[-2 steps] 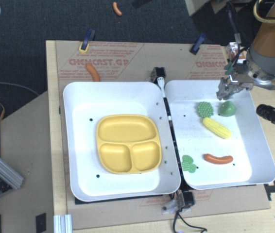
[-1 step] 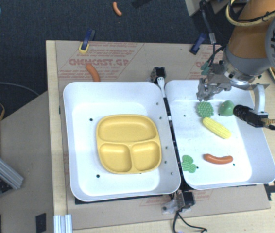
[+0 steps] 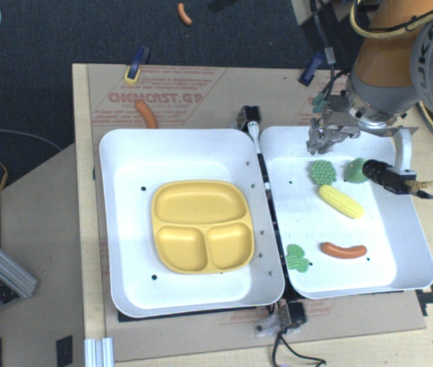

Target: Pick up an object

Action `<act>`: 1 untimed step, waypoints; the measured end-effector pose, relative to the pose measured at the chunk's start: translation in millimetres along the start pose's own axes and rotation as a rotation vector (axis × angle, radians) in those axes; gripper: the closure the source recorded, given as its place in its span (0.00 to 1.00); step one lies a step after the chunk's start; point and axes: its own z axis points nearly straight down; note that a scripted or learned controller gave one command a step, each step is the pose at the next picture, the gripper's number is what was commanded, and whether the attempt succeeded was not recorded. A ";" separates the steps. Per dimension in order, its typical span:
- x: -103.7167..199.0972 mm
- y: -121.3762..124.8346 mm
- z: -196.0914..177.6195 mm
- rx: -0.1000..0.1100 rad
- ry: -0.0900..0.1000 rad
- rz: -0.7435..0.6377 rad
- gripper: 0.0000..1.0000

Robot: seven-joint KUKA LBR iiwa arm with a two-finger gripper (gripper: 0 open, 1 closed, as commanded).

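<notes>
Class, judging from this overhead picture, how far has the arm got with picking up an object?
Done: the gripper is over the right bin, just above the green broccoli piece. In hand: nothing seen between its fingers. Left: grasping and lifting; corn and sausage lie untouched.

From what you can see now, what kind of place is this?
Probably a robotics lab bench set up for grasping trials. Two white bins sit on a clamped board, toy food such as a corn cob and a sausage lies in the right one, and cables trail across the dark carpet.
</notes>
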 end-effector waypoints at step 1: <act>-2.6 -18.6 7.7 0.006 0.001 0.003 1.00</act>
